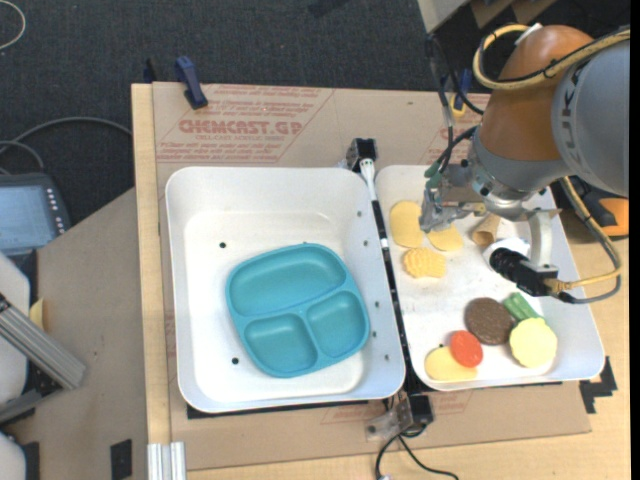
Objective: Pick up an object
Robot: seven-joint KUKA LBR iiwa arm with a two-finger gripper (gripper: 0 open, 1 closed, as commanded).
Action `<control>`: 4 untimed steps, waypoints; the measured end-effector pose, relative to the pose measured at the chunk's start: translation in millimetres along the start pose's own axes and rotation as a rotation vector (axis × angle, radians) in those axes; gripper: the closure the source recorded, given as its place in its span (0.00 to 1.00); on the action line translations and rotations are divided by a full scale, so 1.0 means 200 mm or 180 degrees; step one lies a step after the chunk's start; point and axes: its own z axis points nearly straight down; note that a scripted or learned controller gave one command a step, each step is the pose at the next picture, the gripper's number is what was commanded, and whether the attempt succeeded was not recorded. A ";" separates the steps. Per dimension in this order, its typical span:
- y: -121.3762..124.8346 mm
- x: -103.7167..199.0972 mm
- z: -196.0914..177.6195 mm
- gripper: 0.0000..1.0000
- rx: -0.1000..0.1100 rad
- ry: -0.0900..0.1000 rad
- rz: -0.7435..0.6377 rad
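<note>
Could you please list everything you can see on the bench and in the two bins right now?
Bins: two, white, side by side on the bench.
Divided plate: one, teal, three compartments, in the left bin.
Pale yellow pieces: three, upper part of the right bin, beside the gripper.
Brown disc: one, lower right bin.
Red piece: one, on a yellow piece.
Yellow round piece: one, lower right corner, next to a green piece.
Board: one, brown, red lettering, under the bins.
Clamp: one, blue, board's far edge.
Gripper: one, low over the right bin.
</note>
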 end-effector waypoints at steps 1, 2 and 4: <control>-0.18 0.26 0.03 1.00 0.0059 -0.0008 0.0040; -0.23 0.13 -0.62 1.00 -0.0008 -0.0020 0.0057; -0.22 -0.08 -1.07 1.00 -0.0019 -0.0027 0.0077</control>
